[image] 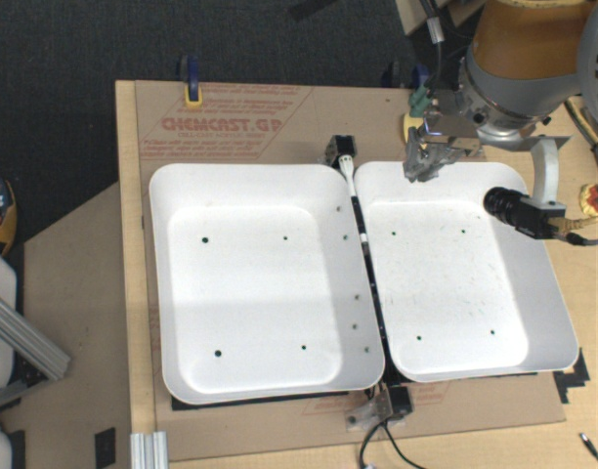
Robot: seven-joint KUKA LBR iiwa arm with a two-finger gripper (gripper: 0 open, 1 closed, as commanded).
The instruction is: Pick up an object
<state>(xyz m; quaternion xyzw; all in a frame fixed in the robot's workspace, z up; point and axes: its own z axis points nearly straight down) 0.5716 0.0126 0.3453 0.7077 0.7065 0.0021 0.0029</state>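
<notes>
My gripper [424, 167] hangs over the far left corner of the right white bin [533, 311], just above its rim. The grey wrist and orange band of the arm [533, 27] rise behind it at the top right. The left white bin [182, 291] lies beside it, its floor showing only small dark dots. Nothing shows in the gripper.
A black cylinder [514, 210] on a white bracket [545, 169] juts from the arm over the right bin's far right side. A black clip [339, 149] sits at the seam between the bins. A blue clamp [191, 76] holds the brown board [231, 115].
</notes>
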